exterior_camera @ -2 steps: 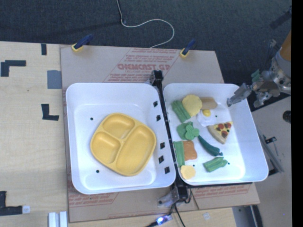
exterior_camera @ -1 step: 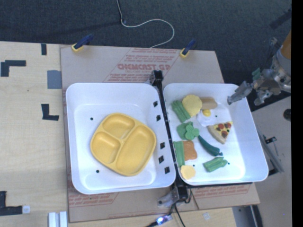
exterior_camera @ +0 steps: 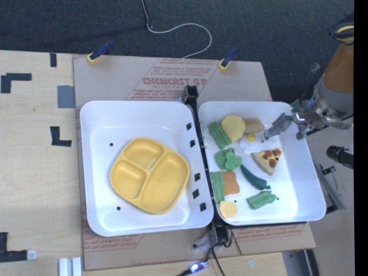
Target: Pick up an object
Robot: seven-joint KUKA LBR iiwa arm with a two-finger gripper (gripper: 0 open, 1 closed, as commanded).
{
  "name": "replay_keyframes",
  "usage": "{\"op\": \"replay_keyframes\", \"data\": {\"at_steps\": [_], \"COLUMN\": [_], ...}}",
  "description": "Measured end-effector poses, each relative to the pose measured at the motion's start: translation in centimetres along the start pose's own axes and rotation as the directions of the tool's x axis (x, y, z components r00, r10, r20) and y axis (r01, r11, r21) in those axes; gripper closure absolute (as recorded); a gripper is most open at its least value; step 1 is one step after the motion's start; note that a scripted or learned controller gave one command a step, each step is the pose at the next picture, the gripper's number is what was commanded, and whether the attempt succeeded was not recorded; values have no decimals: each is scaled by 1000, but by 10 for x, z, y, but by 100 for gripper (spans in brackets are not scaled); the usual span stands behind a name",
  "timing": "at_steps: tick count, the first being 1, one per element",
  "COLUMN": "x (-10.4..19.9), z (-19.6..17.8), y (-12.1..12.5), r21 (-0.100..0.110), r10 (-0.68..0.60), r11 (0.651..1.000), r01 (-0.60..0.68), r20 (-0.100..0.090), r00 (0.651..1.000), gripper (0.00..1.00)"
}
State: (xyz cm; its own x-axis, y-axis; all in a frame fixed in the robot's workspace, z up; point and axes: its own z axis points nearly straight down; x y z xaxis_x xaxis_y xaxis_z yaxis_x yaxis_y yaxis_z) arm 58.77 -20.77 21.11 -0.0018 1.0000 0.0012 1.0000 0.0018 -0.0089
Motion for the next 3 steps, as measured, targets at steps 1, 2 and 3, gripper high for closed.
{"op": "replay_keyframes", "data": {"at_steps": [1,2,3], "x": [7,5,4], "z": [48,94,127], "y": [-2,-6,-5], "r21": [0,0,-8], "r10": [-1,0,0], "r11": [1000,1000,1000], "r01": [1,0,0], "r20": [0,0,6], "r00": [1000,1000,1000], "gripper": [0,0,0]}}
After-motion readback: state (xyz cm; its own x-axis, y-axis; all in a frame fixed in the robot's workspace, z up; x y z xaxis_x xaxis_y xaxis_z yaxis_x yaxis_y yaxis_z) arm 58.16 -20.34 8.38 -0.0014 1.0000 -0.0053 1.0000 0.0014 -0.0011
